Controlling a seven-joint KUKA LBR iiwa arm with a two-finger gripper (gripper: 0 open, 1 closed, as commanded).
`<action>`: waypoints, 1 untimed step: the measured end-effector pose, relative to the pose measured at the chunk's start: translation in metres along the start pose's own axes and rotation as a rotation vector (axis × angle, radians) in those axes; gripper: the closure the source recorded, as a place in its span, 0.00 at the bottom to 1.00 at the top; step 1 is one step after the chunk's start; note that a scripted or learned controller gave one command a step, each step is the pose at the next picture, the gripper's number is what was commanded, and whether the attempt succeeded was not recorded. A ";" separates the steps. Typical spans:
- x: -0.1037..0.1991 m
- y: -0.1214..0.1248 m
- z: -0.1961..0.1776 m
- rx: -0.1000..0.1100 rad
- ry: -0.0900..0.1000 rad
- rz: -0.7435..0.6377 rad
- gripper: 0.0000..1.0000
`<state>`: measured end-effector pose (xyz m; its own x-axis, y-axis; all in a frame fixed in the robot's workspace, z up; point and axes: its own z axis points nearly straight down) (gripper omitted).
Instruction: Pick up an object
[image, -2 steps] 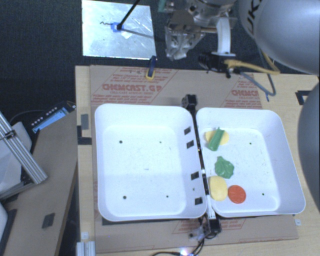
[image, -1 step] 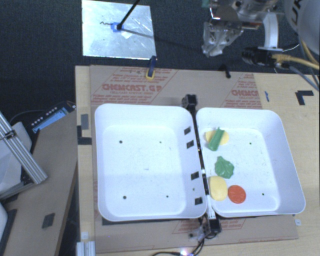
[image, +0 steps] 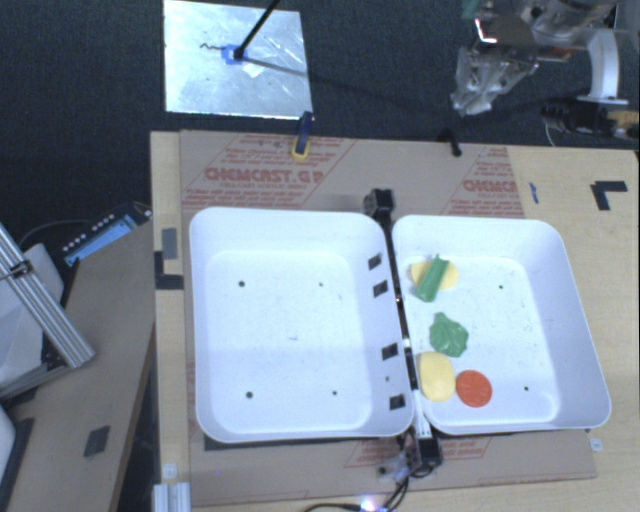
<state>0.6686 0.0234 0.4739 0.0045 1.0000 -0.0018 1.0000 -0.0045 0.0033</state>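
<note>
- Across the cardboard-covered tabletop (image: 330, 165), seen from the camera view above, 2 shallow white plastic bins lie side by side, joined along a black hinged seam.
- Left bin (image: 290, 320) shows its bare floor with a few small dark holes.
- Right bin (image: 540, 310) carries 4 small things, all grouped near its left wall beside the seam.
- Nearest the far side lies a green stick-shaped piece (image: 429, 280), tilted and resting across a pale yellow lump (image: 443, 272), the 2 touching.
- Below them sits a crumpled green leafy piece (image: 448, 335), apart from the pair above.
- Just beside it, toward the near edge, is a yellow rounded oval object (image: 436, 376), with an orange-red flat disc (image: 474, 388) touching or almost touching its right side.
- At the top right, the grey arm's hand (image: 478, 92) hangs beyond the far edge of the tabletop, well apart from the bins and from every object; it is blurred, nothing is seen between its fingers, and I cannot tell how far open it is.
- A silvery square sheet (image: 235, 60) lies on the dark floor at upper left.
</note>
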 end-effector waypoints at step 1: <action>-0.074 0.000 -0.008 0.000 -0.001 0.001 1.00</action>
<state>0.6682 -0.0505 0.4818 0.0059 1.0000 -0.0032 1.0000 -0.0059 0.0037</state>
